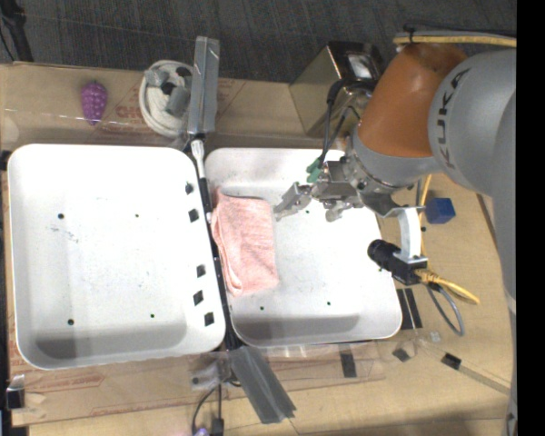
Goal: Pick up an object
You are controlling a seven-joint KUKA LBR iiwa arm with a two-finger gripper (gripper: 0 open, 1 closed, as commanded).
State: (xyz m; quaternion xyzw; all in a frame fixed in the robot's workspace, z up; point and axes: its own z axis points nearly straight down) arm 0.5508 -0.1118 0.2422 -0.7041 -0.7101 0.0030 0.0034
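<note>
Status: pick not done yet afaict. Target = pink cloth (pixel 246 243), lying crumpled/flat in the right bin (pixel 345 321), hard against that bin's left wall next to the divider between the two bins. Pincer (pixel 295 200) hangs over the right bin, just beside the cloth's upper-right corner, pointing left toward it; nothing visible between its fingers. Whether they're apart or together, can't tell, too small and blurred against the white. Arm (pixel 436 107) comes in from the right, orange band above the wrist. Left bin (pixel 36 243) has no obj to go for. Off-bin on the surface: purple thing (pixel 94 101) and a white coil of cable/tape (pixel 163 98), prob irrelevant. Left to do, my read: get over the cloth, descend, close, lift. Risk: cloth sits at the wall, so one finger may hit the rim.
</note>
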